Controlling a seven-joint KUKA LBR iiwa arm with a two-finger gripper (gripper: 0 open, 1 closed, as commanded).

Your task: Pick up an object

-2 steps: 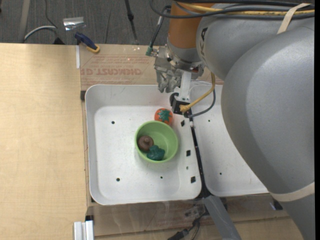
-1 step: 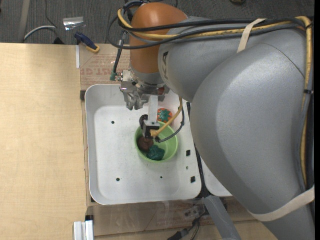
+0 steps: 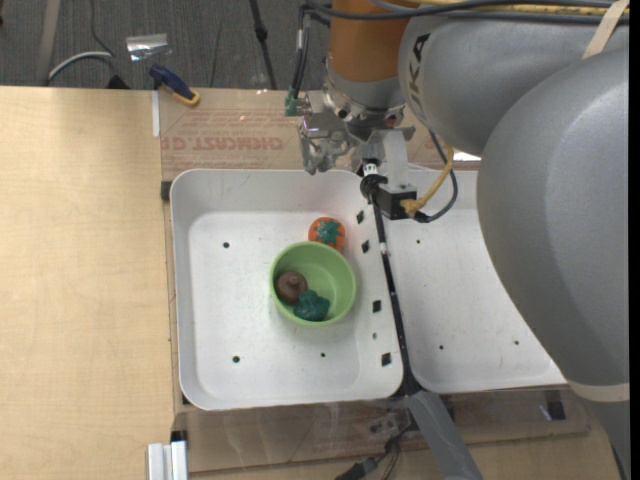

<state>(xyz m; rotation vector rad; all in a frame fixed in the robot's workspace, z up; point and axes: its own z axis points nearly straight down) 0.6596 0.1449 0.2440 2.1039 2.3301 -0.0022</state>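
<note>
Grey arm (image 3: 540,168) loomed nearest; its hand (image 3: 325,153) hung over the left bin's (image 3: 200,298) far rim, fingers' state impossible to tell. Green bowl (image 3: 316,284) sat mid-bin, holding a brown object (image 3: 291,285) and teal object (image 3: 314,306); an orange ball (image 3: 327,232) touched its far side.

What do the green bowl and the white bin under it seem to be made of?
The green bowl looks like plastic: smooth, even colour, soft sheen on its rim. The white bin seems to be moulded plastic too, with a matte surface and rounded corners.
</note>
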